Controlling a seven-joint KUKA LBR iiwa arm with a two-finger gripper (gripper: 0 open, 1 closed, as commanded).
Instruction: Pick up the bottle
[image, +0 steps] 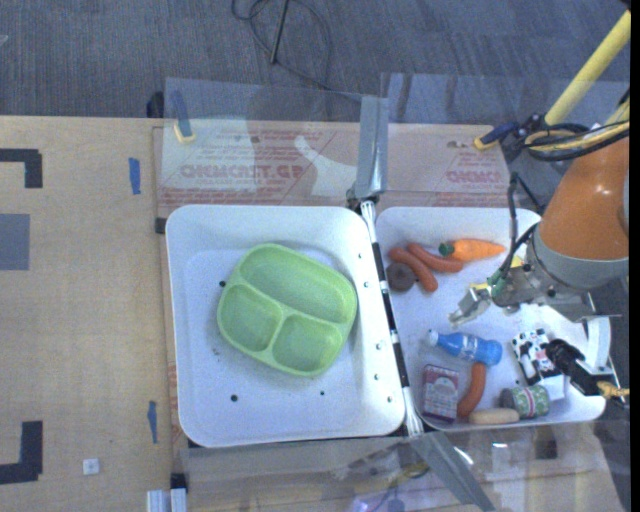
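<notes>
Gripper (468, 305) hangs over the right bin (398, 300), fingers spread apart, nothing between them. Bottle (465, 347), clear blue with a white cap, lies on its side just below the gripper on the bin floor, not touching it. Carrot (474, 249) sits above the gripper near the bin's top wall, with two sausages (424, 264) up and to the gripper's left, and a dark round thing (401, 278) beside them. Below the bottle: a red packet (440, 390), another sausage (472, 389), a small can (530, 401) off to the lower right. Far left of the gripper, the left bin (190, 330) holds a green divided plate (287, 309).
</notes>
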